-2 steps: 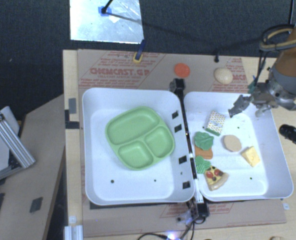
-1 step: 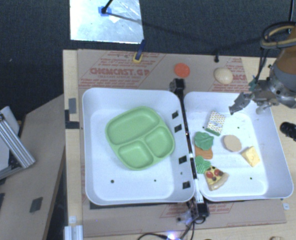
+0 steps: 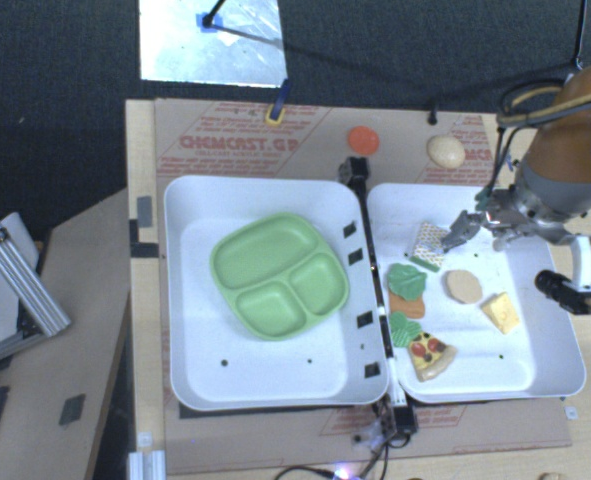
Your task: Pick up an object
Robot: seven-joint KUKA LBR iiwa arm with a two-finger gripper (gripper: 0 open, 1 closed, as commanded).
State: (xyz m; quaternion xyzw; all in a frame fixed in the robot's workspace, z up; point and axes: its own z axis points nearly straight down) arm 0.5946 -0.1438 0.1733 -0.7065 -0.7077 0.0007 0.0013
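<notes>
The gripper hangs over the right bin with its grey fingers slightly spread and nothing between them; their tips sit just beside the checkered pale wedge, which lies at their left, though touch cannot be judged. Within that bin, the green leaf piece, tan round slice, yellow cheese block and pizza slice lie apart from the fingers. Behind the bin, red mirrored lettering on the cardboard sheet is unreadable.

The right bin holds toy foods lying flat: a checkered white piece, green leaf, orange slice, tan round cookie, yellow cheese wedge and pizza slice nearest the front.
</notes>
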